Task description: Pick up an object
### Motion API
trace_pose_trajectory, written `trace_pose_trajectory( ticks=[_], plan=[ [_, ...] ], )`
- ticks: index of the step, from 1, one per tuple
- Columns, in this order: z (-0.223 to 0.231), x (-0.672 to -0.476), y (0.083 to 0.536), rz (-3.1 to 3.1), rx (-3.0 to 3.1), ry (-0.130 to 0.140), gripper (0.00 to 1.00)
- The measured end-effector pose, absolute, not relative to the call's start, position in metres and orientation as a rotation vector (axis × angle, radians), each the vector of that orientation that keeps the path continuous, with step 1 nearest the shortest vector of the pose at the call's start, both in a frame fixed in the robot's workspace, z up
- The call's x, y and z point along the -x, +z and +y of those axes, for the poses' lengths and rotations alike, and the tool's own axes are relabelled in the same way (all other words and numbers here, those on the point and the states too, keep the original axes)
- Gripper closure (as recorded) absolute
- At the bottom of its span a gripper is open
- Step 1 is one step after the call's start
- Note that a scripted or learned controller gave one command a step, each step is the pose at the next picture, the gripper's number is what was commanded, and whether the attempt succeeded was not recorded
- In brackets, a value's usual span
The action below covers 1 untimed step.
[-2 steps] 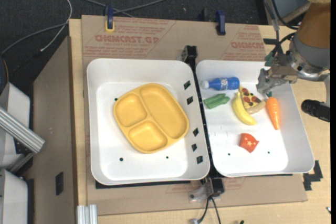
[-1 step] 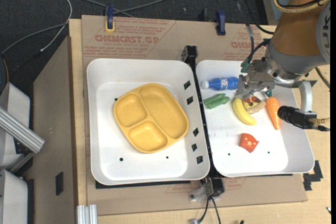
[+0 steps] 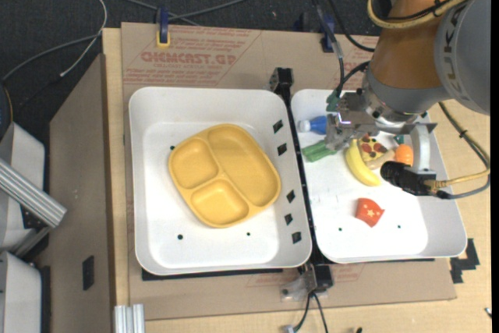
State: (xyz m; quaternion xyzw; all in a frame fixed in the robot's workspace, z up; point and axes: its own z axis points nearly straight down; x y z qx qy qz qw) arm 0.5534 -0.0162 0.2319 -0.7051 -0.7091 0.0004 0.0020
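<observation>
My arm (image 3: 437,35) fills the upper right of the frame, grey with an orange band, reaching down over the right bin (image 3: 421,242). Below it, the bench (image 3: 195,51) is a brown board carrying both white bins side by side; the left bin (image 3: 156,238) takes up the middle of the frame. In that left bin lies a yellow divided plate (image 3: 224,174) with three compartments, tilted across the bin floor. My gripper (image 3: 343,125) hangs at the upper left part of the right bin, and I cannot tell how my jaws stand. Just beside it, toward the lower right, lies a banana (image 3: 362,164), with a green piece (image 3: 316,150) at the left near the bin wall. A blue and white bottle (image 3: 315,124) sits above the green piece. A red strawberry (image 3: 369,211) lies lower, apart from the rest, and an orange ball (image 3: 403,154) sits right of the banana.
</observation>
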Motion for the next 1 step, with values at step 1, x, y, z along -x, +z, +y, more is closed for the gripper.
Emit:
trace_pose_trajectory(
  ticks=[1],
  plan=[
    [0.0359,-0.5464,0.2236,-2.225,2.212,0.001,1.00]
  ],
)
